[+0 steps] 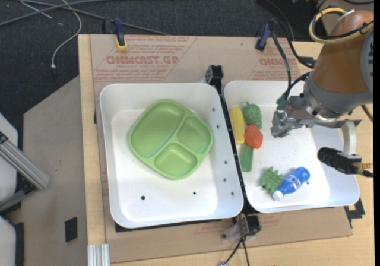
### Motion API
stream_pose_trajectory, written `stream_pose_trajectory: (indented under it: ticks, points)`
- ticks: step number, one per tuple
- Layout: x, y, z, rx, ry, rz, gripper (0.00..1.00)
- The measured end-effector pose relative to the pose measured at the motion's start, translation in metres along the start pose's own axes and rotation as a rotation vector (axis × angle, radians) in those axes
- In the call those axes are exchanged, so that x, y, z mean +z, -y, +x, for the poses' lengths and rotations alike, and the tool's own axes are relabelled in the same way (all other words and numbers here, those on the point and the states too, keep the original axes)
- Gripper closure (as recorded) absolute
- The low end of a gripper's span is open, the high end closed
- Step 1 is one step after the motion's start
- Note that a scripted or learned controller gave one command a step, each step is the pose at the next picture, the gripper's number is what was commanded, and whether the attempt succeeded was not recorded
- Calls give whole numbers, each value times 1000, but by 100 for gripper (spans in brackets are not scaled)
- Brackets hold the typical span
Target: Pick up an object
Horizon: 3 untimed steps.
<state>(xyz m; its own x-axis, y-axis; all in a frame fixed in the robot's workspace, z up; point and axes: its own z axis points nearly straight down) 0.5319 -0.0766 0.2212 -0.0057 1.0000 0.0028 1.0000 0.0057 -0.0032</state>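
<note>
While the arm reaches in from the right, the divider (228, 140) between the two white bins serves as ref for everything below. Left of the divider, the left bin (119, 199) holds a green sectioned plate (171, 138), lying flat approx. mid-bin and well apart from the divider. Just right of the divider, in the right bin (332, 196), sits a cluster of toy food: a yellow corn cob (237, 124) nearest the divider, a green leafy veg (253, 114) touching it on its right, a red-orange piece (254, 137) just below those, and a dark green long piece (246, 157) under that, close to the divider. Further right of the divider and toward the near edge, a small green spiky toy (271, 179) lies touching a blue bottle w/ white cap (293, 181), bottle on its side, tilted. Right again, the tool (282, 126) hangs over the right bin, near the red-orange piece but apart from it; nothing seen between its fingers, and whether they're apart or together can't be told from this angle. Grey arm w/ orange band (344, 39) rises behind it, farthest from the divider. Cardboard-covered bench (154, 51) carries both bins.
</note>
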Motion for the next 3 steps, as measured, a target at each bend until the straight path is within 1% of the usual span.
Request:
stream_pose_trajectory:
  ticks: [1,2,3]
  points:
    - [-3,-12,43,0,1,-4,100]
    - [-14,-19,98,-1,1,-5,100]
    - [-16,-23,146,0,1,-5,100]
